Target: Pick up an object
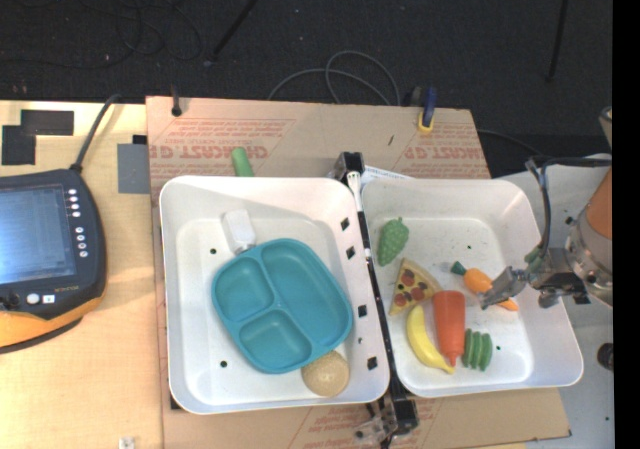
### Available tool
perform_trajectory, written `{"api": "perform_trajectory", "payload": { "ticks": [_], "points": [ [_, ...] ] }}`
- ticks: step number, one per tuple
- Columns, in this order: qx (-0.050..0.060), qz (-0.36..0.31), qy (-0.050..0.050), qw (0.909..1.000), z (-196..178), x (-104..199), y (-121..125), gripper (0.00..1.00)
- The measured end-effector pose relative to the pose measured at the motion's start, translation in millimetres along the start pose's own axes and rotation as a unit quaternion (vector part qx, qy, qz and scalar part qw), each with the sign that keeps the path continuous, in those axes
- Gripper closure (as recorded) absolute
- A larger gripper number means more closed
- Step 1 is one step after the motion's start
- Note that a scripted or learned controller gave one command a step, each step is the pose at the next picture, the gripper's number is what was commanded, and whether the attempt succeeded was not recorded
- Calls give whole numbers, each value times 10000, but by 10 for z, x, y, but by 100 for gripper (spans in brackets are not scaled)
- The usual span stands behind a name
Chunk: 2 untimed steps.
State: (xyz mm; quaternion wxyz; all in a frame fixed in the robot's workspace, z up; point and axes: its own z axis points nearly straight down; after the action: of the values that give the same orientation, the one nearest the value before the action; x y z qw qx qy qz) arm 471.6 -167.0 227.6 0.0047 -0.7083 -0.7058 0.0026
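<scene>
My claw (pixel 497 294), finger spread undeterminable and nothing seen held, hovers at the right bin's (pixel 520 199) right side, touching the small orange plastic carrot (pixel 480 280) lying just left, long axis left-right.

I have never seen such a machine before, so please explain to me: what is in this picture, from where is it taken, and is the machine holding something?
One camera looks down at a slant on a bench with two white bins. The left bin holds a teal divided plate, a small white block and a beige ball. The right bin holds toy food: a pizza slice, a banana, a red pepper and a small carrot. From the right a robot arm reaches in; its gripper sits near the carrot. Nothing is visibly held.
</scene>
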Motion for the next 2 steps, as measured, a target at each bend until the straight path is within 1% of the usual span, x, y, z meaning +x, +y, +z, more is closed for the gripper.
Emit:
{"api": "perform_trajectory", "payload": {
  "ticks": [1,2],
  "points": [
    [-30,-23,-6,10000,1467,127,146,0],
    [-42,18,-10,10000,1295,91,146,100]
  ]
}}
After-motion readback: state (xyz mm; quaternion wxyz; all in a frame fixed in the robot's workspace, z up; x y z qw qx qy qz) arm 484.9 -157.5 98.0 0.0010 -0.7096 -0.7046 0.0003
